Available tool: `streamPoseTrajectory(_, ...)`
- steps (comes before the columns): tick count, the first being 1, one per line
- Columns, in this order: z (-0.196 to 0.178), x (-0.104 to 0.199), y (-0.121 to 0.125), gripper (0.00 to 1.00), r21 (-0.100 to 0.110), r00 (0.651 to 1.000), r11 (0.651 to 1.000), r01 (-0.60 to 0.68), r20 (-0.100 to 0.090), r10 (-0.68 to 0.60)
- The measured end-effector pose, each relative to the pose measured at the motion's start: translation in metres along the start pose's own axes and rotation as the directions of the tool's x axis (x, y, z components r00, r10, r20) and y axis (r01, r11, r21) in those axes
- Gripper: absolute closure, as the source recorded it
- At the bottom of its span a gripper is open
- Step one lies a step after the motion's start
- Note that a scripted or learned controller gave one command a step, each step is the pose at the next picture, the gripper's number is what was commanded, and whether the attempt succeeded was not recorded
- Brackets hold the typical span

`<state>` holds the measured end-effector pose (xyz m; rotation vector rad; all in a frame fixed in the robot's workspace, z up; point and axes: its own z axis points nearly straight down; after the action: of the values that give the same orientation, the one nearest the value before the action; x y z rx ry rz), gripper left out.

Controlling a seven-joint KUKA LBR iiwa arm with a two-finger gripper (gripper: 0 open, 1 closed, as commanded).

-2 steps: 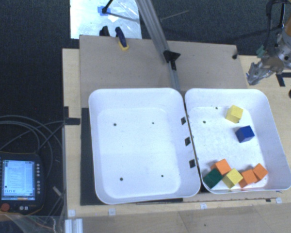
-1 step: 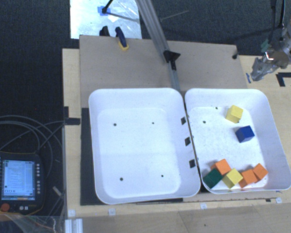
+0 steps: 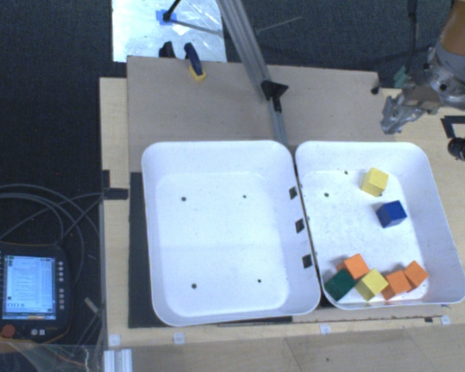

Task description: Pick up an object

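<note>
Dark carpet surrounds a pale wooden worktop (image 3: 217,107) that carries two shallow white plastic bins side by side. Nearest me, off the worktop's left corner, a black handheld control pendant with a lit screen (image 3: 25,289) lies on the floor with grey cables looping around it.

On the worktop, the left white bin (image 3: 159,177) sits next to the right white bin (image 3: 438,200). All the blocks are in the right one. Along its near edge is a tight cluster: a dark green cube (image 3: 339,284), a yellow cube (image 3: 370,284) just beside it, an orange cube (image 3: 356,266) touching both from behind, and two more orange blocks (image 3: 407,278) to the right. Further back, a blue cube (image 3: 390,213) sits alone, and beyond it a second yellow cube (image 3: 374,181), near the far wall.

Beyond the bins, a grey metal pole (image 3: 248,45) slants across the worktop. At the far right, the grey arm with its orange band (image 3: 459,29) hangs over the worktop just outside the right bin's far corner. Its tool (image 3: 394,120) points downward, well apart from every block; I cannot tell whether it is spread or pressed together.
</note>
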<state>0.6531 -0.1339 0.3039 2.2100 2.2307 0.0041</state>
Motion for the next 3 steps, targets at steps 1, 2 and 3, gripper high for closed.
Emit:
streamPoseTrajectory(1,0.016,0.054,-0.021,1.00,0.003,1.000,1.000,0.000,-0.001,0.000)
streamPoseTrajectory(2,0.017,0.097,-0.036,1.00,0.003,1.000,1.000,0.000,-0.001,0.000)
streamPoseTrajectory(3,0.019,0.142,-0.056,1.00,0.004,1.000,1.000,0.000,-0.001,0.000)
